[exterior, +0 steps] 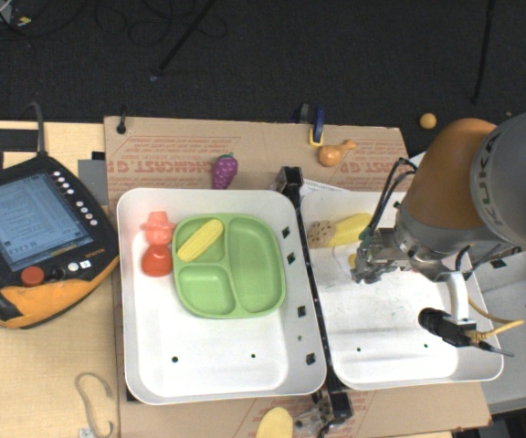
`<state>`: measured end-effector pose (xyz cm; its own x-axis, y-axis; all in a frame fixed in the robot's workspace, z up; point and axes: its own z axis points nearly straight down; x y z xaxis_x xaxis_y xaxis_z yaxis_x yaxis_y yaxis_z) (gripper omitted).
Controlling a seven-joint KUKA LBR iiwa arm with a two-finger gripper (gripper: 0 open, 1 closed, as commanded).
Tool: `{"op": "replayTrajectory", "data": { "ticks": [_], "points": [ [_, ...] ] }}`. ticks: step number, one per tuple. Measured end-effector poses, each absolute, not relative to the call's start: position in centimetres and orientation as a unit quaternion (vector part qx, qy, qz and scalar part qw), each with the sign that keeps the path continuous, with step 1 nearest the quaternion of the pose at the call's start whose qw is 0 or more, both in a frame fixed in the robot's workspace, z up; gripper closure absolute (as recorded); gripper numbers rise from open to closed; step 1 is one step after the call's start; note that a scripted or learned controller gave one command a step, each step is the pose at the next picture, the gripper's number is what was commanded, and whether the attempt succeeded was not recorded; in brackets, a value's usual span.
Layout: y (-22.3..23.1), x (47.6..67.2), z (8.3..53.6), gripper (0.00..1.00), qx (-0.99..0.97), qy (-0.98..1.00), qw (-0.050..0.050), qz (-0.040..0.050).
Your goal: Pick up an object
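In the left bin we see a green divided plate point(231, 267) with a yellow corn cob point(198, 239) lying tilted in its upper-left compartment, and a red figure point(157, 243) just beside the plate's left edge.

Open floor across left bin's point(144, 372) near half.

Claw point(365, 267) over right bin point(400, 359)
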<state>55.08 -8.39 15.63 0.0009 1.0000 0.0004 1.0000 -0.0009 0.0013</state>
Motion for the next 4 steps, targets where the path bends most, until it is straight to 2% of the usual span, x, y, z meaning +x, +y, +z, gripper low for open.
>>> {"op": "replayTrajectory", "data": {
  "ticks": [1, 2, 3, 4],
  "points": [
    [-8.6, 56.0, 20.4, 1.00, 0.708, 0.707, 0.001, 0.0008],
    [-8.8, 56.1, 22.9, 1.00, 0.708, 0.707, 0.000, 0.0003],
    [-4.6, 52.4, 22.7, 1.00, 0.707, 0.708, -0.003, -0.0011],
    [-5.2, 53.0, 21.7, 1.00, 0.707, 0.707, -0.002, -0.0016]
  ]
}}
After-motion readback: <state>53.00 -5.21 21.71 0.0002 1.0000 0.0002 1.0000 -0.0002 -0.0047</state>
